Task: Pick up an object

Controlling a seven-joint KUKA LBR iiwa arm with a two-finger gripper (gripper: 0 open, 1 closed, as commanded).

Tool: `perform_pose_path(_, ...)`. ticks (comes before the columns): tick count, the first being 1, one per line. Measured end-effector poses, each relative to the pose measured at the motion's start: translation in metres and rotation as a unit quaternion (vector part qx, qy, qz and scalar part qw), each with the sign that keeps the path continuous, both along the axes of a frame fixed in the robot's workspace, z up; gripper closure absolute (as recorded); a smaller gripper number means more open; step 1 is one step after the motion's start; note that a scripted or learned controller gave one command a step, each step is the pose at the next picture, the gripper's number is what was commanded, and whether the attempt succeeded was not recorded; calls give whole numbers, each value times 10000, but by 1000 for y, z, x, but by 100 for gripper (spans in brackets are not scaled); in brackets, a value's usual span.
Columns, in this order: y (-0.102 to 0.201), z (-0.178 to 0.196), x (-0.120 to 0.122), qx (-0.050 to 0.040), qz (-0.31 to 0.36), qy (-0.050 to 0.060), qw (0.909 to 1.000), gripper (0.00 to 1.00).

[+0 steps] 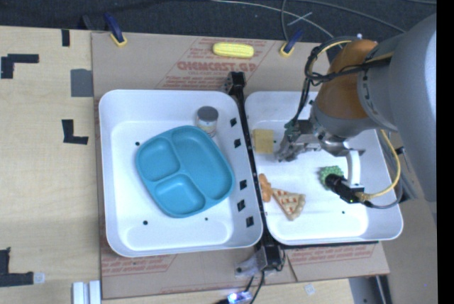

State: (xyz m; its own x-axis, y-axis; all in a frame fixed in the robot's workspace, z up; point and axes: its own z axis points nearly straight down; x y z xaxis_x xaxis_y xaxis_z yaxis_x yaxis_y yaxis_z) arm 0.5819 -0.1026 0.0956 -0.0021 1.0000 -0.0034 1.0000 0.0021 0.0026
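My gripper (289, 147) hangs low in the right bin (383, 224), near its left middle, just to the right of a pale yellow cheese-like block (263, 140). A waffle-like piece (289, 202) and an orange carrot-like piece (264, 188) lie in the front left of that bin. A small green object (330, 174) sits to the right of the gripper, under the wrist. The arm's body hides part of the bin's right half.
The left bin (117, 154) holds a blue divided plate (184, 169) and a small grey-lidded jar (207, 118) at its back right. A yellow corn-like toy (233, 49) lies on the cardboard behind the bins. Cables run across the back.
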Motion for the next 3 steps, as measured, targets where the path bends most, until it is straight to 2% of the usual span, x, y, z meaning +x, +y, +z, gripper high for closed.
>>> perform_pose_path(1, 0, 63, -1, 15, -4, -3, 10000, 100)
perform_pose_path(3, 8, 161, 15, 12, -4, -10, 10000, 100)
